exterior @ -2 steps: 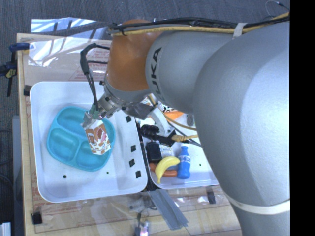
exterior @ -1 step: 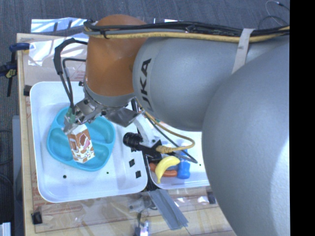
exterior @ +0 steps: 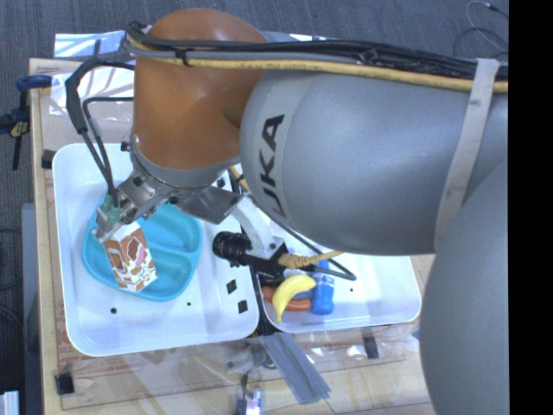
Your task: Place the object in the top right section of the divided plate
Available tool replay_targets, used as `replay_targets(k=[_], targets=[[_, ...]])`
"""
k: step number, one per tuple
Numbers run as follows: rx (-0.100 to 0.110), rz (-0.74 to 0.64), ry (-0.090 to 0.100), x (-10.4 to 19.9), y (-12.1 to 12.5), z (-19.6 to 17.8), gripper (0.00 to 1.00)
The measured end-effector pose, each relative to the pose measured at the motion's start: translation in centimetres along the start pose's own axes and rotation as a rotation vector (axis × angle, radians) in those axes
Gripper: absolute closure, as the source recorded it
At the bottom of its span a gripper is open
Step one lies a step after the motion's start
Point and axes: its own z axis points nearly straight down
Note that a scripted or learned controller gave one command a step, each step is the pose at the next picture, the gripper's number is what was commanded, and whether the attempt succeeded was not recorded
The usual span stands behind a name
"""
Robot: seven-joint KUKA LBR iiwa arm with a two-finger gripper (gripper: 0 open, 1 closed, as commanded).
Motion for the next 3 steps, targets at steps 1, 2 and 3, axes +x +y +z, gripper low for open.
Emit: replay_targets(k=[1,2,3], targets=[[0.000,0.016,0.000,-4.6,1.9,-3.0,1.00],[0.003,-0.147,0.001,-4.5,-3.8,5.7,1.00],[-0.001,-0.268,-0.002,-10.6,-3.2,4.8,1.00]])
